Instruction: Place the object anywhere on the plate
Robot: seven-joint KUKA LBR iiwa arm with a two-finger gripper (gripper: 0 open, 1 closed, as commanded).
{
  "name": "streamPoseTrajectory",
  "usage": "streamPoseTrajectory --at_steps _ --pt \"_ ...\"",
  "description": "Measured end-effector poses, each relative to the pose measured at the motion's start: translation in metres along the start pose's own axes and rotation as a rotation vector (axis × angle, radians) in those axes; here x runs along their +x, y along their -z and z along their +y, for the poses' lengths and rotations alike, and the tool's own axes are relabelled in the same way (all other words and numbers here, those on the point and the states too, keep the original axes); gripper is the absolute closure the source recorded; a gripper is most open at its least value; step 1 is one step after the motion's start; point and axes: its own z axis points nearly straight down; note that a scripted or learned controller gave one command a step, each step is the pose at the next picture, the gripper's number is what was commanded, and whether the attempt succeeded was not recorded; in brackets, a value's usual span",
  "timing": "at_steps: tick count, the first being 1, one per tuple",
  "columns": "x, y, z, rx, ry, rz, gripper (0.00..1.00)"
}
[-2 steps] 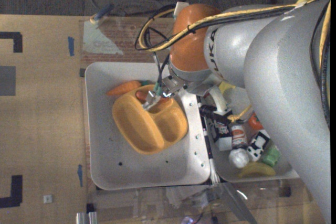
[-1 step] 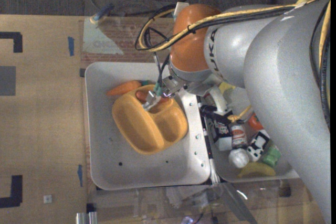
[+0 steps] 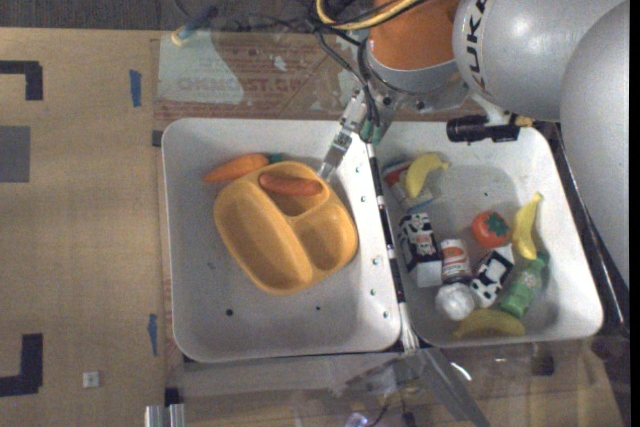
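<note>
Robotics lab, wooden bench (image 3: 80, 245) with blue tape marks (image 3: 135, 87), loose cables (image 3: 250, 0), two white bins (image 3: 190, 315)

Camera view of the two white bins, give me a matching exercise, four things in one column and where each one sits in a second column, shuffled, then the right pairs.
Things:
1. orange hot dog toy
2. orange carrot toy
3. red-orange tomato toy
4. green plastic bottle

Places:
A. left bin, off the plate, by its upper left edge
B. right bin, near its lower right corner
C. in the top compartment of the yellow divided plate
D. right bin, just left of an upright yellow banana

Pairs: 1-C, 2-A, 3-D, 4-B
</note>
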Motion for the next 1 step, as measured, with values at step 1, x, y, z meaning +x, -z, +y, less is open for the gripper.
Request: streamPoseTrajectory --at_steps 1 --pt "0.0002 -0.0003 0.0 0.0 0.0 0.001 0.0"
